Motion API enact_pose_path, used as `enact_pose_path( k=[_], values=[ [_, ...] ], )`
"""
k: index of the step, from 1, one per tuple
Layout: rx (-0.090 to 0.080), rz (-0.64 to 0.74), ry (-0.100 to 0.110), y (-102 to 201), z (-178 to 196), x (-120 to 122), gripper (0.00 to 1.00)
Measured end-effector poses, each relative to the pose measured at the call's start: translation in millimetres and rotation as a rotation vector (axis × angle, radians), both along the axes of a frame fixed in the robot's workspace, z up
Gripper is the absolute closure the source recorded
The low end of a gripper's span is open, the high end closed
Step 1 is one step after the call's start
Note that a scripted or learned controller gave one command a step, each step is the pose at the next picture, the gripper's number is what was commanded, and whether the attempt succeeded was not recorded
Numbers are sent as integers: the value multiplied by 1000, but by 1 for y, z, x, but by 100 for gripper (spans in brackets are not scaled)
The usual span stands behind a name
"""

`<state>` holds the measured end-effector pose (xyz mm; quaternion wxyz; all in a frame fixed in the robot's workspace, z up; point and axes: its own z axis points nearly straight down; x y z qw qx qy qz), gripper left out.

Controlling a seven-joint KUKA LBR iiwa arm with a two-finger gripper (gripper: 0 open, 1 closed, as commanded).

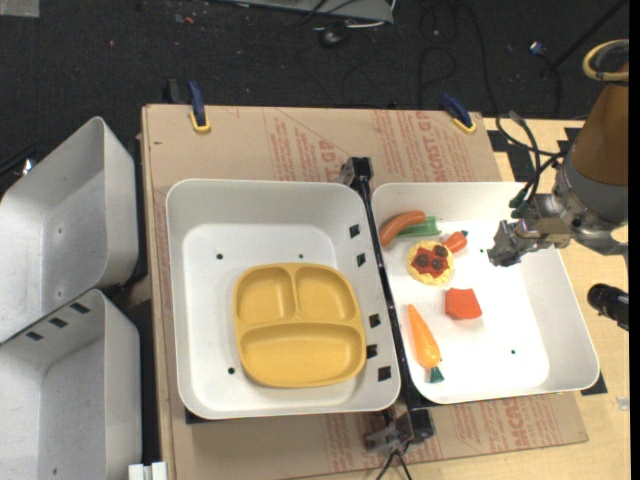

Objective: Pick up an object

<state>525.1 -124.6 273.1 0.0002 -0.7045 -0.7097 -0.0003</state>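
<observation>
Toy food in the right bin (560,358), arm reaching toward it.
A red block (462,304), carrot (424,340), tart (431,262) and hot dog (402,224) lie there; the tool (503,248) hovers just right of them, grasping nothing. Likely approach step: next, descend onto one item. Whether the tool is released or clenched, I cannot tell.

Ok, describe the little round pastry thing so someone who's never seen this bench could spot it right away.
Look at the right-hand white bin, the one holding the toy food. The tart sits in its upper left part, just below the hot dog and above the orange block. It is the only round piece: a pale yellow disc topped with dark red berries.
</observation>
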Motion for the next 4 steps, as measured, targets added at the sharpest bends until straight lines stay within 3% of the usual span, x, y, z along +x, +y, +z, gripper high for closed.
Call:
enact_pose_path(
  k=[2, 4],
  values=[
    [1, 1, 2, 101, -27, 23, 100],
    [1, 1, -2, 209, -21, 58, 100]
  ],
)
